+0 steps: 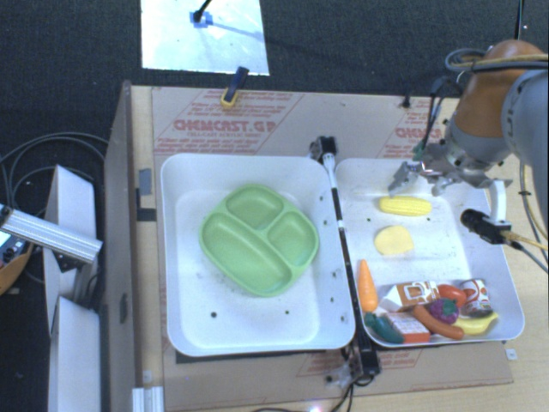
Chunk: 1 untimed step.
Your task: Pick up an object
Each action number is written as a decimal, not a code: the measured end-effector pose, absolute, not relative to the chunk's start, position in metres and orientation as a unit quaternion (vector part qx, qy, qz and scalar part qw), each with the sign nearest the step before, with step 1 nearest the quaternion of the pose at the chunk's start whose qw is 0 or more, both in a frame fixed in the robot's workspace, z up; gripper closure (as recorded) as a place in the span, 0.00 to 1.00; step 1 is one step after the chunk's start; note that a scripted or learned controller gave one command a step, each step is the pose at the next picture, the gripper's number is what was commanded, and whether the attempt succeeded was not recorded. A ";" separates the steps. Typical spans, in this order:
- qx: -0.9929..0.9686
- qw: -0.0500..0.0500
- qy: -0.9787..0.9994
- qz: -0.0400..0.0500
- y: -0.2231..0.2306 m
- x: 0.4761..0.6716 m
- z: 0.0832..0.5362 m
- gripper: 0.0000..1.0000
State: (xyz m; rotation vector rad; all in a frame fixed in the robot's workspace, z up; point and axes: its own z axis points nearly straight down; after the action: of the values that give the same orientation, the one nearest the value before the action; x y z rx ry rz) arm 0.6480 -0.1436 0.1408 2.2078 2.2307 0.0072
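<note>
Here the grey two-finger gripper (420,179) hangs with jaws spread apart, gripping nothing, just above the yellow plastic corn cob (405,205) in the right white bin (506,290).

You see a green divided plate (259,239) in the left white bin (184,316), black cables (39,157) at left, and a white sheet (204,24) beyond the surface (257,114).

Yellow corn cob (405,205) lies flat near the right bin's (515,303) far end.
</note>
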 end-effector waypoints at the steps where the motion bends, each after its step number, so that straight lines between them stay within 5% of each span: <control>1: 0.706 0.001 0.708 0.000 -0.141 0.635 0.114 0.00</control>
State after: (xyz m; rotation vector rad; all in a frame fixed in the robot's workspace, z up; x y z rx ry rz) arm 0.6348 -0.1407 0.1143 2.2186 2.2228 0.0005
